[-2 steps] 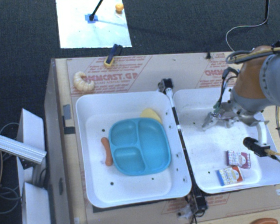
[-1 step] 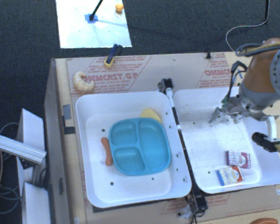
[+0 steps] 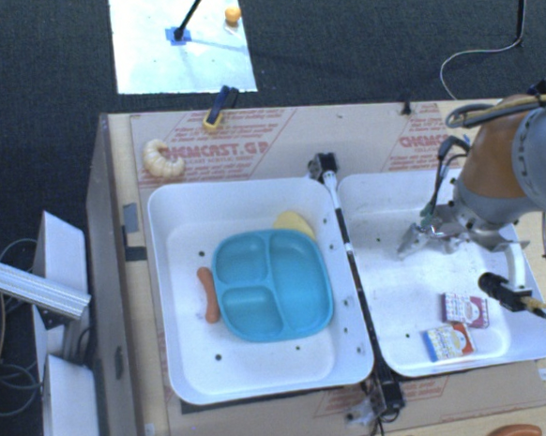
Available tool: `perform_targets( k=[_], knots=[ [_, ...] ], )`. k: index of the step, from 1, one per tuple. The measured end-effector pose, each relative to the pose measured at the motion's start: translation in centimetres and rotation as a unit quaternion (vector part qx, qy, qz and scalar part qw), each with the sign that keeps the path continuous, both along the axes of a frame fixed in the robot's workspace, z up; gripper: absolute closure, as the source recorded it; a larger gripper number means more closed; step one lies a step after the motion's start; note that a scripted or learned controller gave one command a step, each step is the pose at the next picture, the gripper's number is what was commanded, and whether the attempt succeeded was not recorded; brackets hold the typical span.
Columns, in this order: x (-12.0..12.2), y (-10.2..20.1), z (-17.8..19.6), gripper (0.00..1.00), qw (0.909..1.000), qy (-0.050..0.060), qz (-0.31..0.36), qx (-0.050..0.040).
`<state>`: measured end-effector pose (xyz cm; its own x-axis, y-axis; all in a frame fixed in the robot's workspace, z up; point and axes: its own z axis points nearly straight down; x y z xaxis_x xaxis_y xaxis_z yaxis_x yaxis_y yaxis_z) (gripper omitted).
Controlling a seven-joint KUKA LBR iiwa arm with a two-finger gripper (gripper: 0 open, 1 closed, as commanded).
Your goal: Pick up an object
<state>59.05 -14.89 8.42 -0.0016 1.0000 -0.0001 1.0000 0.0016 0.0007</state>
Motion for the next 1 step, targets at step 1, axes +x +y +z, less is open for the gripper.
perform_targets(
  k=[1],
  knots=[
    [0.11,-0.02,1.1,1.0,1.0,-0.002,0.001,-0.0003]
  ],
)
